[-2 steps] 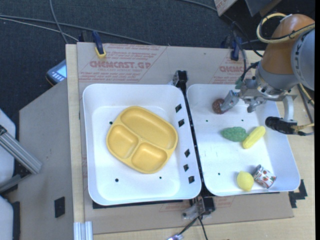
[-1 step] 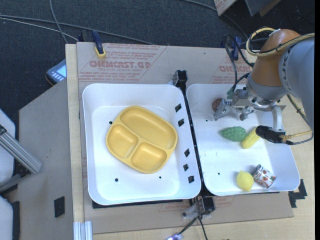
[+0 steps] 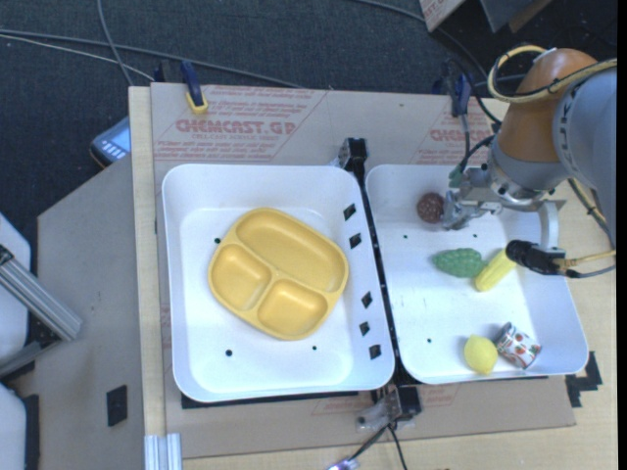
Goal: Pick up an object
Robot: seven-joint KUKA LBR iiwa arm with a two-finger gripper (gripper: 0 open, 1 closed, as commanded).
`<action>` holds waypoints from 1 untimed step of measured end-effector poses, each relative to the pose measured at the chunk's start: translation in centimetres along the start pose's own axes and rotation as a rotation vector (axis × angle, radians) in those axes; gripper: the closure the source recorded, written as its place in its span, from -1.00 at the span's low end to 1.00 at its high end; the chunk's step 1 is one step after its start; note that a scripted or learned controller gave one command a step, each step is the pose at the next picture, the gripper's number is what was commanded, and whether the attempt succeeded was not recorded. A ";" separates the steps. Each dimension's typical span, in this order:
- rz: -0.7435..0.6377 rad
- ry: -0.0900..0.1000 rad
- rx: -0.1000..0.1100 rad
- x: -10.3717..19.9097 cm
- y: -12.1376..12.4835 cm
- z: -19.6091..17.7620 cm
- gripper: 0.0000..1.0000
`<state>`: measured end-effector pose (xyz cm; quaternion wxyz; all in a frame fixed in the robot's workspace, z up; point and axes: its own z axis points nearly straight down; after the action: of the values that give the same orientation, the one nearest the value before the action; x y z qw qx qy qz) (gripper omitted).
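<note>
Bench (image 3: pixel 255 125) topped with a brown sheet printed in red lettering, blue clamps at its far edge (image 3: pixel 194 94). Two shallow white bins sit directly on it, side by side, inner walls touching along a black clipped seam. Left bin (image 3: pixel 186 262): one yellow three-compartment tray (image 3: pixel 279 272), tilted relative to the bin walls. Right bin (image 3: pixel 411 341): small brown ball (image 3: pixel 430 208) near far-left corner; green lumpy item (image 3: pixel 458 260) mid-bin with a yellow piece (image 3: pixel 494 270) just beside it; yellow lemon-like ball (image 3: pixel 480 353) and small patterned object (image 3: pixel 516 345) near the front edge.
</note>
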<state>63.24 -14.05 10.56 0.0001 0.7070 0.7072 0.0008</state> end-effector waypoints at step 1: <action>0.000 -0.003 -0.005 -0.7 0.8 -4.9 1.00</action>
<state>63.99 -14.71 15.46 0.0027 0.7068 0.7074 0.0016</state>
